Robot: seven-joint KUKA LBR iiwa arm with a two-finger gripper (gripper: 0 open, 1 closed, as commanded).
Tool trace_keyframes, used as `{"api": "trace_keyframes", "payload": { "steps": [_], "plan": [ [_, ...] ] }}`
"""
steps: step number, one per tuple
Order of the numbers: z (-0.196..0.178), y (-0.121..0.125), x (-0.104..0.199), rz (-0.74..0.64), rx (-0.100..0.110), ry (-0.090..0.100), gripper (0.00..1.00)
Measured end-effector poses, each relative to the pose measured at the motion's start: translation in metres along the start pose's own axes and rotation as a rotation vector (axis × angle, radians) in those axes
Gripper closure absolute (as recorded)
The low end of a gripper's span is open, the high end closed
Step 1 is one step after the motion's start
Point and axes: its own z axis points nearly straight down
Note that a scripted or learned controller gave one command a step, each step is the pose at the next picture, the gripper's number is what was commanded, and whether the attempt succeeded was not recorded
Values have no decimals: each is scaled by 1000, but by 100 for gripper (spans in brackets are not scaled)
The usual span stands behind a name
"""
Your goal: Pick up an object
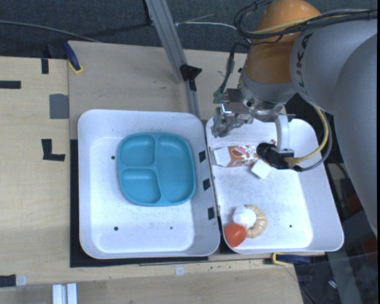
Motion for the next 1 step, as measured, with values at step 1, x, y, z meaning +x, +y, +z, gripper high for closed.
{"api": "trace_keyframes", "payload": {
  "steps": [1],
  "plan": [
    [6, -31, 43, 1, 3, -2, 100]
  ]
}}
